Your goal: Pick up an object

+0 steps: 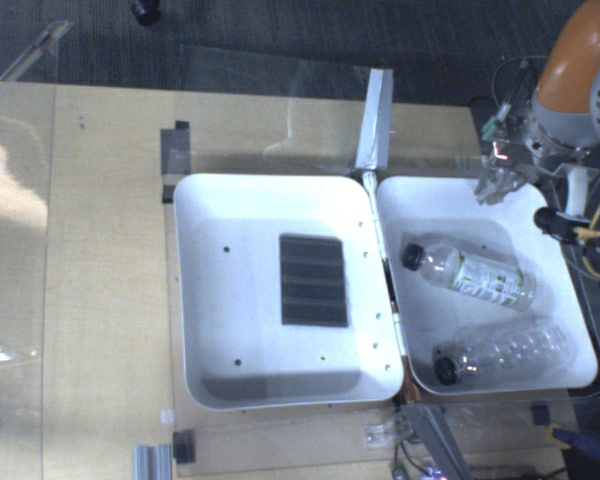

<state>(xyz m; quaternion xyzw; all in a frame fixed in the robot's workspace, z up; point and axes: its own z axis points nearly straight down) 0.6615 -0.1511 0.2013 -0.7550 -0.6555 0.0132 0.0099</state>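
2 clear bottles [470, 273] [500, 352] in right bin [580, 318]; 1 dark pad [314, 280] in left bin [210, 268].

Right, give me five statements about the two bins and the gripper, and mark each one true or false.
1. Two clear plastic bottles lie in the right bin. True: a labelled bottle and a ribbed bottle.
2. The dark ridged pad lies in the right bin. False: it lies in the left bin.
3. Both bottles stand upright. False: both lie on their sides, black caps pointing left.
4. The gripper holds the labelled bottle. False: it is over the right bin's far edge, apart from both bottles.
5. The labelled bottle lies farther from the camera than the ribbed one. True.
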